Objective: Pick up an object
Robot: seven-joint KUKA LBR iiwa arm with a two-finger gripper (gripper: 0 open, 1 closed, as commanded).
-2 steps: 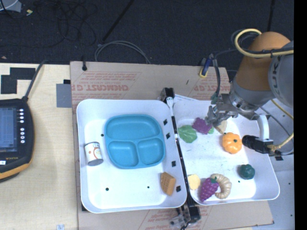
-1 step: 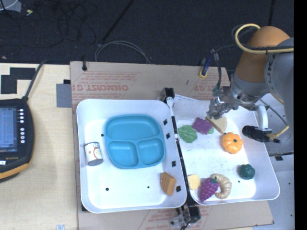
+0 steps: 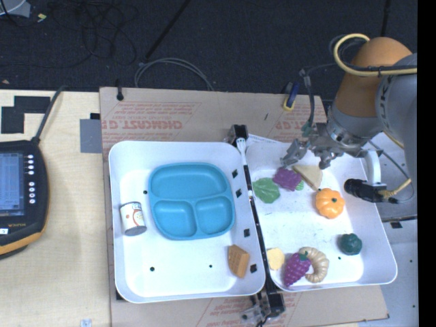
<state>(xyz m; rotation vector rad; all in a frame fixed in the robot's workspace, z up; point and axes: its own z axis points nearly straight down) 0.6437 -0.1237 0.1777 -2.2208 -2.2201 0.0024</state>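
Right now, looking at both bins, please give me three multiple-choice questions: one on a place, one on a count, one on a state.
1. Where is the blue tray?
A. left bin
B. right bin
C. on the cardboard

2. How many purple grape bunches are in the right bin?
A. one
B. two
C. four

3. How does the small can lie?
A. inside the tray
B. on the left bin's floor beside the tray
C. under the gripper

Key:
1 A, the tray fills the middle of the left bin.
2 B, one bunch lies near the gripper, one near the front wall.
3 B, the can rests left of the tray, outside it.
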